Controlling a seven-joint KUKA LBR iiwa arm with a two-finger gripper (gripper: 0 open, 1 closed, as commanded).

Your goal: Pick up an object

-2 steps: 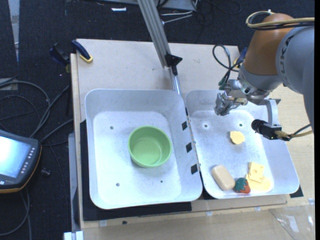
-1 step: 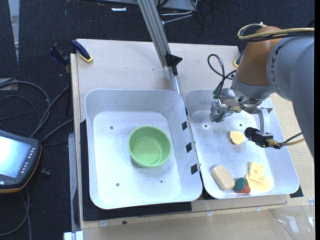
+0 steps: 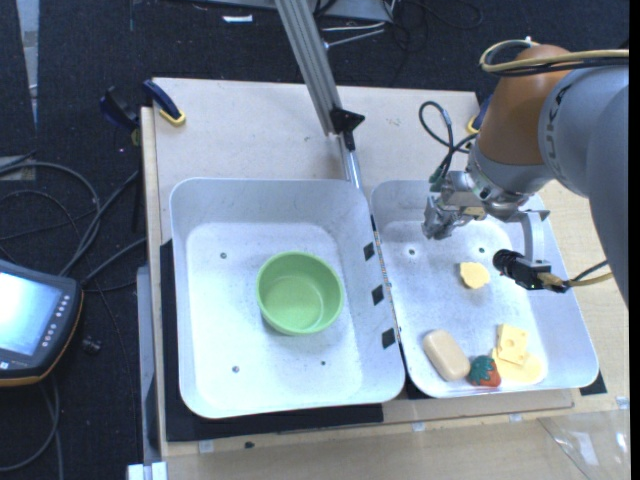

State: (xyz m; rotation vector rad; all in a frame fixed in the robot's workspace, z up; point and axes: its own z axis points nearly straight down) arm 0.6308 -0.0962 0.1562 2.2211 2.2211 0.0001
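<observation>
My gripper [image 3: 437, 227] hangs over the back part of the right bin [image 3: 400, 218], above bare bin floor. A small yellow lump [image 3: 474, 275] lies a little to its front right. A beige bread-like block [image 3: 446, 354] lies near the front of that bin. Beside the block sits a red strawberry-like toy [image 3: 485, 371], and a yellow cheese wedge [image 3: 517, 352] lies right of it. Nothing shows between the gripper's fingers.
A green bowl [image 3: 299, 292] stands in the middle of the left bin [image 3: 200, 268]. A slanted metal bar [image 3: 312, 53] crosses the back of the bench and ends near the divide between the bins. A blue and yellow clamp [image 3: 165, 103] grips the bench's back left corner.
</observation>
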